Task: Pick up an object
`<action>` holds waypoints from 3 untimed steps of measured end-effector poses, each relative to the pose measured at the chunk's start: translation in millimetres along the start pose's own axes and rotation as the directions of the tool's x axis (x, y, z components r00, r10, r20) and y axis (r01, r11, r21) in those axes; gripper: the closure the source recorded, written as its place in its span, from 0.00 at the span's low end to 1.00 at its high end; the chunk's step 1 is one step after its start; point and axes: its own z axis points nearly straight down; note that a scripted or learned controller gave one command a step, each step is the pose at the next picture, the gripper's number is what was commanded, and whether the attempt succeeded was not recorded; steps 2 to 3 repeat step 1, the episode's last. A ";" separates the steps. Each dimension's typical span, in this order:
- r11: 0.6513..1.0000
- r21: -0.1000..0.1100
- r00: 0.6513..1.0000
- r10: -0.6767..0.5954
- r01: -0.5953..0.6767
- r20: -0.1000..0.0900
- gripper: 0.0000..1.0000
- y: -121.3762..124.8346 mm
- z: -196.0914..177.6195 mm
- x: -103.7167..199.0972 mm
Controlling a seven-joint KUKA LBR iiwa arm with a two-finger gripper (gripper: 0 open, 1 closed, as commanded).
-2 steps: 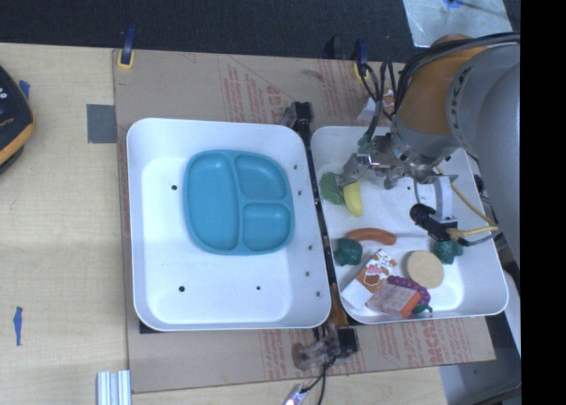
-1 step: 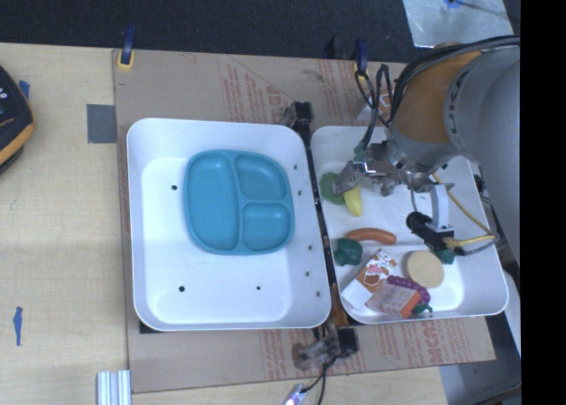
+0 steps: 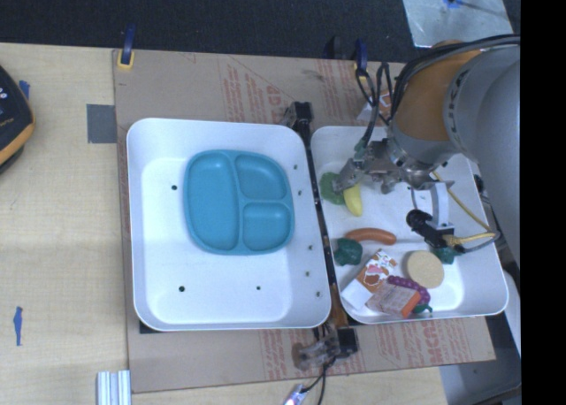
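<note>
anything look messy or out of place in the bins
Nothing is spilled or damaged. The blue divided plate lies alone in the left white bin, while small toy foods crowd the right white bin; the purple piece overlaps the food packet.

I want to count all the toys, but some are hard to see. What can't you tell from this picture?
- Gripper over the yellow banana-shaped toy, camera view: too small and cluttered to tell whether it grips anything.
- Right white bin: the grey arm covers its far corner.
- Pile beside the round tan disc: the printed packet and purple piece overlap, so what lies beneath is hidden.
</note>
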 end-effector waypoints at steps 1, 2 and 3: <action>1.000 0.001 1.000 -0.001 0.001 0.000 1.00 0.1 -10.3 -1.0; 1.000 0.001 1.000 -0.001 0.001 0.000 1.00 0.1 -10.3 -1.0; 1.000 0.001 1.000 -0.001 0.001 0.000 1.00 0.1 -10.3 -1.0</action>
